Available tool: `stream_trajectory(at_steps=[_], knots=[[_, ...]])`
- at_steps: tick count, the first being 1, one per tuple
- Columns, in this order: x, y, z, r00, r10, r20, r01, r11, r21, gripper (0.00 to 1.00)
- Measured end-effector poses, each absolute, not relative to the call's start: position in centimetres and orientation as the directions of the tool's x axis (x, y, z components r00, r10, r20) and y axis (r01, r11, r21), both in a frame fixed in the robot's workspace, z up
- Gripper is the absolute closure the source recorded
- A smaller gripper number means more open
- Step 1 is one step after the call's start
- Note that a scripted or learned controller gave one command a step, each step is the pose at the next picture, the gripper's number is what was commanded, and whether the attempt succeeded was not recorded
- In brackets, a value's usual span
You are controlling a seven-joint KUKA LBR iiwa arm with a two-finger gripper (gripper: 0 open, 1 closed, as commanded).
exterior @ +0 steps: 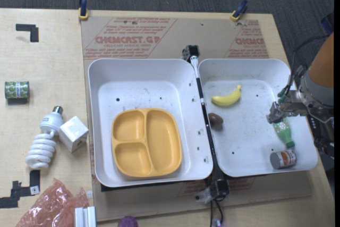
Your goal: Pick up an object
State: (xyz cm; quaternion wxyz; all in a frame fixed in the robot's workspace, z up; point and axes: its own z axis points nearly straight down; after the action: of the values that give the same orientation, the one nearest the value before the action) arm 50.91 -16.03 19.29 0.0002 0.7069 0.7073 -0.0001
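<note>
Green bottle lying in right bin, near its right wall, tilted, cap end toward lower right. Likeliest target, judging from claw position. Claw just above bottle's upper end, touching or nearly so; cannot tell which. Claw state: cannot tell, tips too small and dark to read as apart or together. Nothing visibly clamped.

Small can just below bottle, near bin's lower right corner, lying on side. Banana in upper middle of same bin, well apart from claw. Brown roundish item below banana, close to divider between bins.

Left bin carrying yellow compartment plate, three sections.

On counter left of bins: spiral light bulb, white cube touching or just beside bulb base, green can further up, pink mesh bag at bottom edge.

Step in hand, as a guess: approach or descent onto bottle, grasp not confirmed. Lift not yet done; bottle flat on bin floor.

Next move calls for: centring over bottle body, not its end, aligning across narrow axis, closing firmly, then straight lift. Risks: round bottle rolling out of pinch, bin wall close on right, can nearby.
</note>
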Motion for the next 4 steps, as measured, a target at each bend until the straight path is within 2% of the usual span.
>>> stream_trajectory(at_steps=[1, 2, 3, 4], knots=[[48.8, -21.9, 23.0, 0.001, 1.0, -0.002, 1.0, -0.001, 0.003, 0.0], [50.3, -21.7, 9.4, -0.004, 1.0, 0.011, 1.0, 0.004, -0.004, 0.0], [50.4, -21.6, 10.4, -0.004, 1.0, 0.013, 1.0, 0.004, -0.002, 1.0], [54.5, -16.2, 10.8, -0.001, 1.0, -0.001, 1.0, 0.001, 0.001, 1.0]])
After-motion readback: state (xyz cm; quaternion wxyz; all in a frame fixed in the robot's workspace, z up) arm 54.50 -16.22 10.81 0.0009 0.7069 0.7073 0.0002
